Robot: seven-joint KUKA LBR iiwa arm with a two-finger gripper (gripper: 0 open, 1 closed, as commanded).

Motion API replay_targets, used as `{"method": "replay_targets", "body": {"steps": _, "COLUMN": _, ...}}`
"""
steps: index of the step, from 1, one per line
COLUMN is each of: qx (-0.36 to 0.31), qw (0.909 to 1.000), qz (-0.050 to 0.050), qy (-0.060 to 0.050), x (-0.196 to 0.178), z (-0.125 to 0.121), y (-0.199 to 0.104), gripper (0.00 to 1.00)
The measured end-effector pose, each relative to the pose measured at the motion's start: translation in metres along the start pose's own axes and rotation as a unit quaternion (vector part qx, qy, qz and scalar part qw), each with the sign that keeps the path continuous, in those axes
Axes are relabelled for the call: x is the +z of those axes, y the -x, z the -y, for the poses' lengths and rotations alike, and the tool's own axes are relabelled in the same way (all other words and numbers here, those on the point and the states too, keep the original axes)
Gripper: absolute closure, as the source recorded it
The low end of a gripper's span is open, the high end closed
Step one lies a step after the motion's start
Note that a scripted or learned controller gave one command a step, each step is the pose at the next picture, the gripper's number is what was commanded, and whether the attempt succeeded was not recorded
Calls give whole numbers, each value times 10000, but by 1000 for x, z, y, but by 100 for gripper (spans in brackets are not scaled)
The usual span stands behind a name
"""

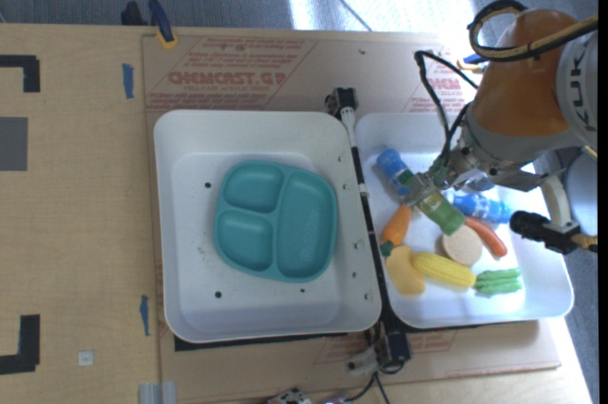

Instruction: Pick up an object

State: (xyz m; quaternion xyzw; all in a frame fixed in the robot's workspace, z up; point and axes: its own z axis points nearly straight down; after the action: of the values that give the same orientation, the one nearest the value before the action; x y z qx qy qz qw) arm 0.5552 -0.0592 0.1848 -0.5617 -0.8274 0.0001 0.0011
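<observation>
Here the arm (532, 79) reaches in from the right of the frame, its orange band filling the upper right, and the gripper (432, 193) hangs low over the right bin (556, 298). Whether it is spread or pressed together cannot be told from this slant, nor whether it touches anything.

Right at the gripper's tip lies a green cylinder (443, 212), tilted, with a blue bottle (392, 166) just up and left of it. Below and left sits an orange carrot (397, 223), and to the right another blue piece (480, 204) above a red-orange one (486, 237). A pale round slice (462, 247), a yellow corn cob (442, 271), a yellow lump (406, 273) and a green leafy piece (498, 280) crowd the bin's lower part.

The left bin (180, 202) holds a teal divided plate (277, 220) near its middle.
</observation>
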Motion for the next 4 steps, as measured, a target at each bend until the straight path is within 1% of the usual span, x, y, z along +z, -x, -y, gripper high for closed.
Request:
{"method": "replay_targets", "body": {"steps": 1, "qx": -2, "qw": 10000, "qz": 1, "qy": 1, "x": 0, "z": 0, "y": 0, "gripper": 0}}
{"method": "replay_targets", "body": {"steps": 2, "qx": -941, "qw": 9956, "qz": 17, "qy": 21, "x": 0, "z": -40, "y": -38, "gripper": 0}}
{"method": "replay_targets", "body": {"steps": 4, "qx": -940, "qw": 9956, "qz": 18, "qy": 20, "x": 0, "z": -40, "y": -38, "gripper": 0}}
